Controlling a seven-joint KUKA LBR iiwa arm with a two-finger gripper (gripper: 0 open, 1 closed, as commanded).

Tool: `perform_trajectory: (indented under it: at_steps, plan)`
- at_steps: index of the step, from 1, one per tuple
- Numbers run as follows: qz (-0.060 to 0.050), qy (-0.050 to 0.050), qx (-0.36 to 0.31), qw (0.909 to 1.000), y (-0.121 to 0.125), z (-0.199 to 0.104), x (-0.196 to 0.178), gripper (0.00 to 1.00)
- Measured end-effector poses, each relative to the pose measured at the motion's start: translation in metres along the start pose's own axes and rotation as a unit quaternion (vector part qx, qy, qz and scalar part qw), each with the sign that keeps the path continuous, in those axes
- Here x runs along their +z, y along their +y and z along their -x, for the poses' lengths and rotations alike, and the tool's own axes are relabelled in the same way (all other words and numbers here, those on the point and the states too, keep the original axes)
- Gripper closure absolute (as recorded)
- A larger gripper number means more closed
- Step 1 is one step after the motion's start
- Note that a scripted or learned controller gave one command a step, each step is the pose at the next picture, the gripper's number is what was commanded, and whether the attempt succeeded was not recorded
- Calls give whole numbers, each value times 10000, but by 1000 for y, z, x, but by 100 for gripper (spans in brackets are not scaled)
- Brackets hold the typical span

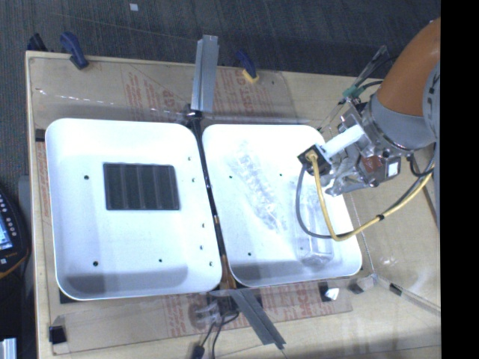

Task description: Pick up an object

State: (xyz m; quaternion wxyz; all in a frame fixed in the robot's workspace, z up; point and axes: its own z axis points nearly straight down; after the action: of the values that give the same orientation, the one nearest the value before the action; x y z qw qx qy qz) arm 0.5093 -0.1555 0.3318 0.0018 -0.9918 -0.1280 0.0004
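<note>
Lying in the left bin: a dark grey ribbed slab, flat, in the middle of the left bin, apart from its walls.
Right bin contents: a clear, crinkled plastic piece runs on a slant across the middle of the right bin; a second clear item lies near the bin's near right corner. Both are see-through and hard to make out against the white floor.
Gripper: the gripper sits over the right bin's right-hand part, above and beside the second clear item, well apart from the dark slab.
Grip state: I cannot tell whether it is released or clenched, and nothing can be seen held in it.
Cables: a yellow cable and a black cable loop down from the wrist over the right bin.
Arm: the grey arm reaches in from the right, with its orange band above the wrist.
Bench: the bench carries both bins side by side; a grey metal bar stands at the far seam between them, with a blue clamp at the far left edge and another just right of the bar.
</note>
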Motion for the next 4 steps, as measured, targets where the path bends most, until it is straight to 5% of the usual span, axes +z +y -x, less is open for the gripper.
perform_trajectory:
  at_steps: [1, 2, 4]
  plan:
    - [5, -11, -162, 9999, 11, -109, 4, 100]
    - [-8, -23, -868, 9962, 2, -67, 40, 100]
    - [-36, -38, -929, 9957, 0, -68, 21, 100]
